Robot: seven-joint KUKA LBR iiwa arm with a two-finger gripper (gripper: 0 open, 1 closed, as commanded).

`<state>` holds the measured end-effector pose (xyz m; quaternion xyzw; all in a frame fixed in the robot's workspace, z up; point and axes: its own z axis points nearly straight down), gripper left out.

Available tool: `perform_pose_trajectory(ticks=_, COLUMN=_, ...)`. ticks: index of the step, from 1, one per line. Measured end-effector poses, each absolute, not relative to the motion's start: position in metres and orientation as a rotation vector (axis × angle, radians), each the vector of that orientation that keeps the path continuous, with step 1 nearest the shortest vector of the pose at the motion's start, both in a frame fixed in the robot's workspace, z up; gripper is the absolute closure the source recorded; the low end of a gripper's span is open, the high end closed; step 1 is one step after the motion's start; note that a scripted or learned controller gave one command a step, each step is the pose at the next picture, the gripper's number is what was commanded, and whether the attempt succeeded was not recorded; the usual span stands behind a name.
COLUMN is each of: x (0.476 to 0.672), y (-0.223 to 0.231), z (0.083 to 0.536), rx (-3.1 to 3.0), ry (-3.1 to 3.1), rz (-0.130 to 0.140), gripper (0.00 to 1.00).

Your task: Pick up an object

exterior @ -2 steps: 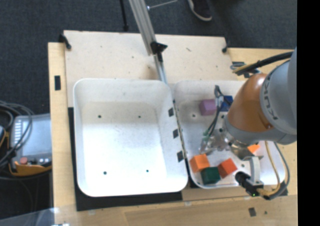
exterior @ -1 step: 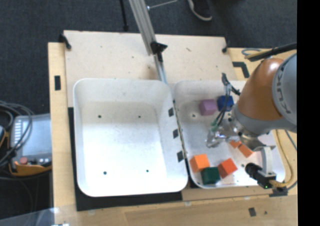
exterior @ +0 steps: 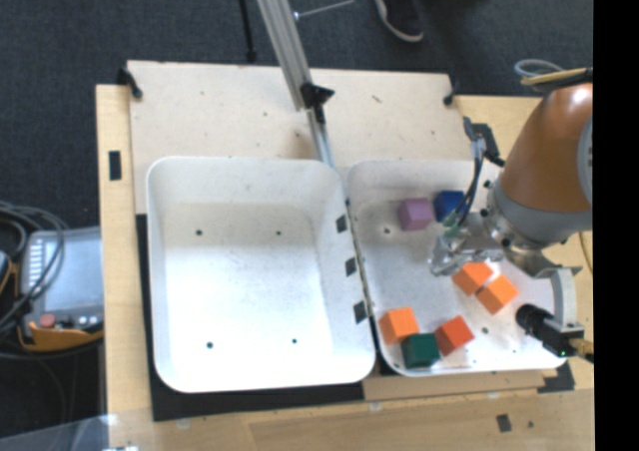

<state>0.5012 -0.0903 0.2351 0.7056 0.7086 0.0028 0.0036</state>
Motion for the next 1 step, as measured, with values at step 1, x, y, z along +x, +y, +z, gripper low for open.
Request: perform_pose_trajectory(ticks=1, x=0.5027, y=-0.0908, z=0.2651, rx=2.212, ry=2.225, rz=0.005, gripper=1.00)
